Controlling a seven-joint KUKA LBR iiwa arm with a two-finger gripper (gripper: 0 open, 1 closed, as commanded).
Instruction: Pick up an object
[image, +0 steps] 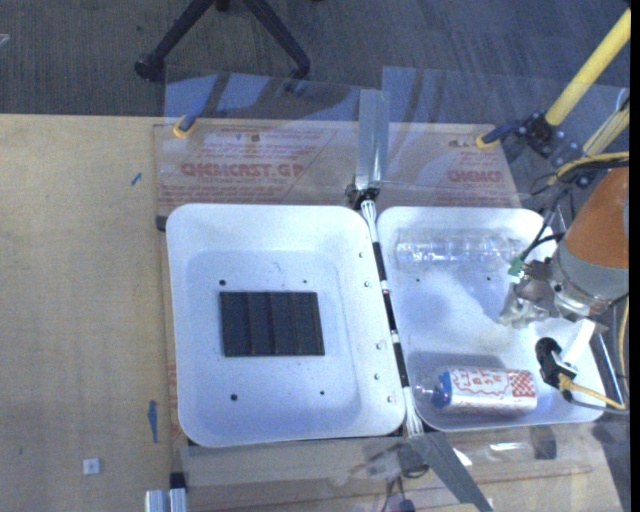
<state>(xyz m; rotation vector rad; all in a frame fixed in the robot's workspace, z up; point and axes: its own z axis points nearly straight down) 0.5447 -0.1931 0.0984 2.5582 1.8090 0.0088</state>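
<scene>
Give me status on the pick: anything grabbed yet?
Done: the arm has reached into the right bin and the gripper sits low over its floor. In hand: nothing visibly between the fingers. Left: the whole grasp and lift. The clear plastic bottle lies along the far wall, the red-and-white tube by the near wall, and the dark ribbed pad in the left bin.

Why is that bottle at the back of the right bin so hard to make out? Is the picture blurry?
Camera view: the clear plastic bottle is see-through, nearly blending into the white right bin; the whole image is soft and grainy; the arm's tool looks smeared; the dark ridged block in the left bin stands out better.
</scene>
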